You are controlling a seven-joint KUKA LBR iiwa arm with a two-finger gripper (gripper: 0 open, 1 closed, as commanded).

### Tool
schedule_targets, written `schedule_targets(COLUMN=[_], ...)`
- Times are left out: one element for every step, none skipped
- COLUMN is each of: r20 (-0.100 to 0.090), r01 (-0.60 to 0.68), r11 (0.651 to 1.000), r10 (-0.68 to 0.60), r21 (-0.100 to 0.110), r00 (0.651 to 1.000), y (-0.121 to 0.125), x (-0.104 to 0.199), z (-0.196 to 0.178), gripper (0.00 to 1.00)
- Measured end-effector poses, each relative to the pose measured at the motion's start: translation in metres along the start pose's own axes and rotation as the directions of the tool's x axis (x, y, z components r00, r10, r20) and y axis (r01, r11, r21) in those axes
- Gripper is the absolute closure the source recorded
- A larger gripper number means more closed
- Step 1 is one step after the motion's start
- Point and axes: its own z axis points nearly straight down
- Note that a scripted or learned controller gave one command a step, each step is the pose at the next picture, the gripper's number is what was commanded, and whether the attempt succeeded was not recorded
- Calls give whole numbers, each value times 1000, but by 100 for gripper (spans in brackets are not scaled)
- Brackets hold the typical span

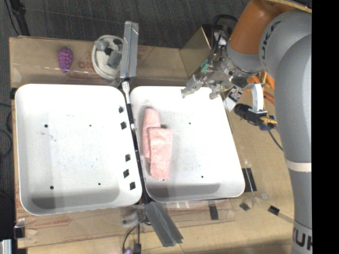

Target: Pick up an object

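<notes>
Stuff up on the back ledge

Purple grape-looking bunch (65,59) sits near a white cord coil (107,57), both behind the left bin (32,142).

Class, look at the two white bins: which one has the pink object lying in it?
The right bin, the one nearer the arm. The pink object lies along its left wall, beside the divider; the left bin has no such object.

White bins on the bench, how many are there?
2. The left bin sits on the view's left. The right bin sits beside it, holding a pink folded cloth against its left wall.
</notes>
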Motion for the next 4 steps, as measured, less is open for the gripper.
schedule_targets(r20=[0, 1, 0, -1], r01=[-42, -56, 17, 20], r11=[999, 998, 1000, 1000], r10=[42, 56, -17, -20], r21=[0, -1, -4, -3], r00=[999, 998, 1000, 1000], y=[-9, -23, 11, 11], x=[46, 71, 76, 77], z=[78, 144, 143, 133], gripper=[0, 0, 0, 100])
